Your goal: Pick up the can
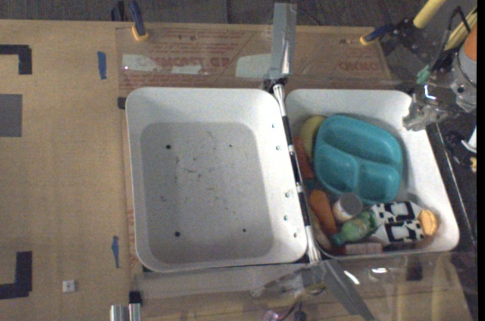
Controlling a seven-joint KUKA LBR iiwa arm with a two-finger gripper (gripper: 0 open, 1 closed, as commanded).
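Nothing was lifted yet: my gripper point(421, 113) hung over the right bin's point(447, 191) far right rim, and I could not tell its state. The can point(349, 204) stood just below the teal tray point(356, 157), hemmed by a carrot point(322, 210), green bottle point(356, 227) and spotted carton point(399, 221).

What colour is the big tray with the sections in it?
The sectioned tray is teal, a blue-green. It shows in the camera view, lying in the right bin.

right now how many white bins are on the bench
2. The left bin sits at the middle of the view; the right bin lies against it, holding a teal divided plate and a pile of small items.
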